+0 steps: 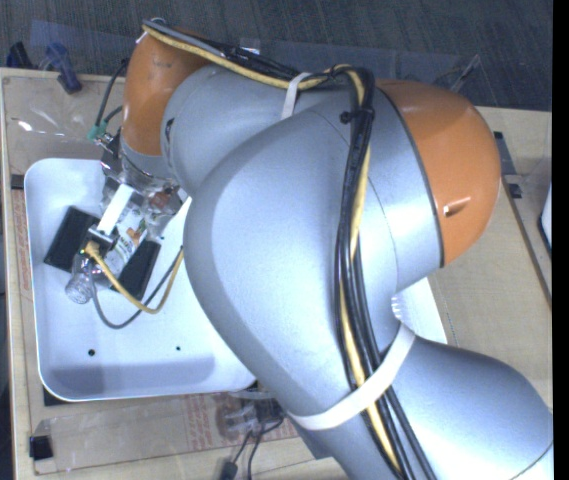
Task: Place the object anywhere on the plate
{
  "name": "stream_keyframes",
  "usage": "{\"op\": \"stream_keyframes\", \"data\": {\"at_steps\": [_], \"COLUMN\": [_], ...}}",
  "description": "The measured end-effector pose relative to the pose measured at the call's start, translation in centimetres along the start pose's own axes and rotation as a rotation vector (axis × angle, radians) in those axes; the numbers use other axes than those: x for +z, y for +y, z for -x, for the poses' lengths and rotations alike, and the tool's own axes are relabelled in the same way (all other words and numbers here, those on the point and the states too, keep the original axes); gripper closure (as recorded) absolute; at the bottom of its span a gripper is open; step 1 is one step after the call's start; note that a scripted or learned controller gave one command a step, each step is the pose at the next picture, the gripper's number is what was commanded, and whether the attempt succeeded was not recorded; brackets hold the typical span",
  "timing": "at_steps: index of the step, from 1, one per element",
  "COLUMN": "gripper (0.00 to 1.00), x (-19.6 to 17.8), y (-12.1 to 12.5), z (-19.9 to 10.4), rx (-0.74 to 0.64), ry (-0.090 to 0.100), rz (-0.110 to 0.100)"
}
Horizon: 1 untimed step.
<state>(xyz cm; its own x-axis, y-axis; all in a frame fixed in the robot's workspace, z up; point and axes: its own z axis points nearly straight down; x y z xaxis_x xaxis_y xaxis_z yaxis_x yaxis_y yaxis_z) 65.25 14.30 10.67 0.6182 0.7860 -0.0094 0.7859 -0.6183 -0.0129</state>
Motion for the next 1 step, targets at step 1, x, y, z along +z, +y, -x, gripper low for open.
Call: {"op": "stream_keyframes", "data": {"at_steps": [1], "gripper": [0.0], "x": [-0.18], "y": [0.21], "z": [-0.05], "rx": [0.001], "ry": [0.005], "rz": [0.006]}}
